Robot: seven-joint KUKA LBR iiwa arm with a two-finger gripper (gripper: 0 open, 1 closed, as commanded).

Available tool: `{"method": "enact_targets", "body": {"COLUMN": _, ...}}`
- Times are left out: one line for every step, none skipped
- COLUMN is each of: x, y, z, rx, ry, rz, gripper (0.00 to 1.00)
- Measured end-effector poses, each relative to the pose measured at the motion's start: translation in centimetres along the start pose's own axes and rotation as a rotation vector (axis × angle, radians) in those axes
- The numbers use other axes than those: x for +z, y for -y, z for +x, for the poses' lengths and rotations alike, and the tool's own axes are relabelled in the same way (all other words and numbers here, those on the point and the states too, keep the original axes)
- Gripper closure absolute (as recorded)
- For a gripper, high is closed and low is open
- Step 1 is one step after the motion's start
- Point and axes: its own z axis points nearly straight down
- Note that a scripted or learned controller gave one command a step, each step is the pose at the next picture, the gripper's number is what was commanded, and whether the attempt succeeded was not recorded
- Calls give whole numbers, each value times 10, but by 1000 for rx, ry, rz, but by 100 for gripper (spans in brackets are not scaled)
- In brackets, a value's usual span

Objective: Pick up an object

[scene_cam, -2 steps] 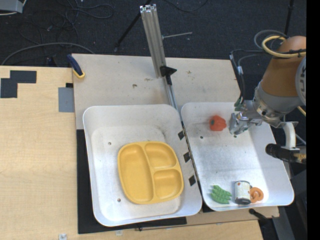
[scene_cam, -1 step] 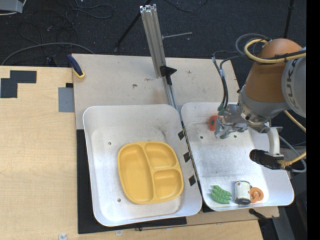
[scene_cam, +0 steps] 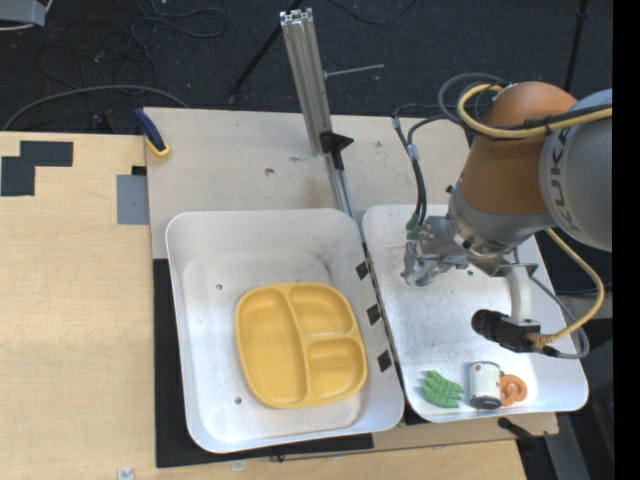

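From where I stand, the tool (scene_cam: 420, 264) hangs low over the upper part of the right bin (scene_cam: 440, 318); I cannot tell how it is set. The pickable things sit well apart from it, at that bin's near edge: a green pod (scene_cam: 440, 389), a small can (scene_cam: 484, 384) and an orange piece (scene_cam: 513, 389) crowded together. A yellow tray (scene_cam: 300, 343) lies in the left bin (scene_cam: 200, 268). The risk: closing on bare floor, or nudging the clustered pieces against the wall.
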Motion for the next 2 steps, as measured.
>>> {"method": "enact_targets", "body": {"x": 11, "y": 13, "z": 49, "rx": 1, "ry": 1, "rz": 2, "gripper": 100}}
{"method": "enact_targets", "body": {"x": 17, "y": 24, "z": 101, "rx": 0, "ry": 1, "rz": 2, "gripper": 100}}
